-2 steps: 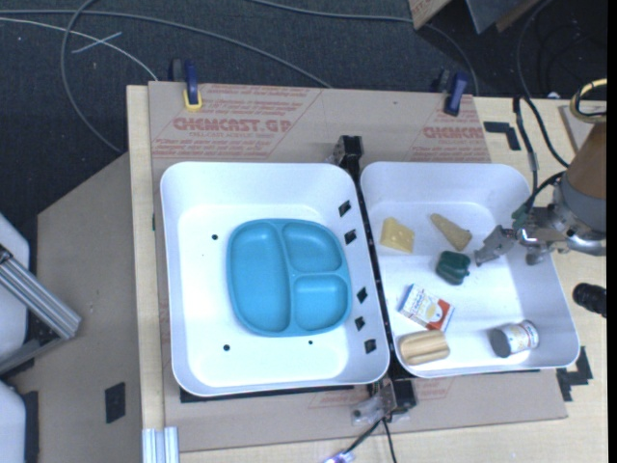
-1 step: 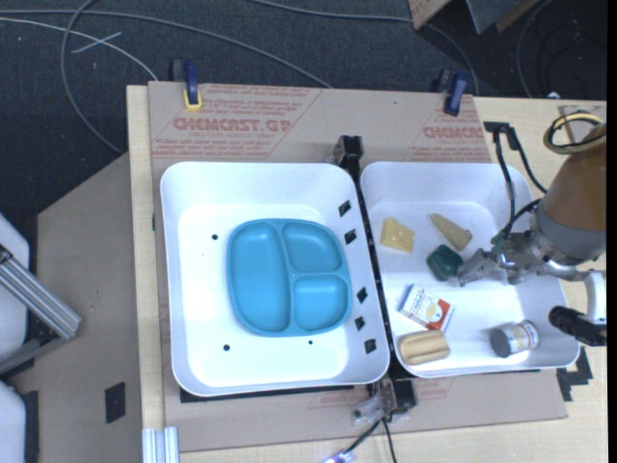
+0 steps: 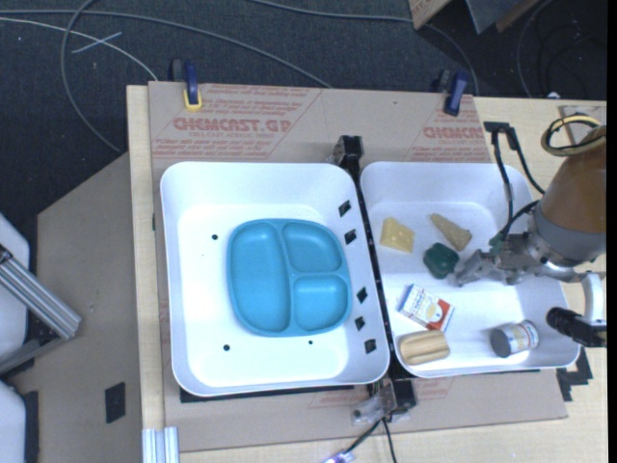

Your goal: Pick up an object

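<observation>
In the right bin (image 3: 482,186) lie a pale yellow wedge (image 3: 396,234), a tan wedge (image 3: 450,230), a dark green lump (image 3: 442,259), a red and white carton (image 3: 424,308), a tan bread-like roll (image 3: 424,347) and a small grey can (image 3: 513,339) on its side. My gripper (image 3: 470,267) reaches in from the right and sits low in this bin. Its tip is just right of the green lump, close to it or touching it. I see nothing held in it.
The left bin (image 3: 183,258) holds a blue divided plate (image 3: 288,276). A black divider with clips (image 3: 359,258) runs between the bins. Bare floor shows in the right bin between the carton and the can.
</observation>
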Motion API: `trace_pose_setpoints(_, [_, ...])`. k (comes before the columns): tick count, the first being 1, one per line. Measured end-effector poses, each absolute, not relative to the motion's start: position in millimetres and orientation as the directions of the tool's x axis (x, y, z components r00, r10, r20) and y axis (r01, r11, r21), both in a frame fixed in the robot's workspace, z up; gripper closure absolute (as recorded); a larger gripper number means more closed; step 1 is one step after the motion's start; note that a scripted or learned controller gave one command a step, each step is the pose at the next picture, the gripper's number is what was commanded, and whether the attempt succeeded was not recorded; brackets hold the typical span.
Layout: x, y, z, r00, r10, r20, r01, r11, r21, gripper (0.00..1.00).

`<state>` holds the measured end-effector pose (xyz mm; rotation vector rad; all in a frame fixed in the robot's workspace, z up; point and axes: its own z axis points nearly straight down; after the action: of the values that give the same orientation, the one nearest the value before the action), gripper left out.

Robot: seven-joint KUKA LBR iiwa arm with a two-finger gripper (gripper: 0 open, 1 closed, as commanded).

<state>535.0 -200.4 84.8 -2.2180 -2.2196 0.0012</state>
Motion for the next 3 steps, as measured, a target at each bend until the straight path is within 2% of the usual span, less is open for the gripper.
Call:
trace_pose_setpoints(1, [535.8, -200, 96, 0.000, 1.000, 0.002, 1.000, 0.000, -0.001, 1.00])
trace_pose_setpoints(2, [531.1, -201, 141, 0.000, 1.000, -0.001, 1.000, 0.000, 0.004, 1.00])
trace_pose_setpoints(3, [533.1, -201, 206, -0.001, 1.000, -0.003, 1.000, 0.001, 0.008, 1.00])
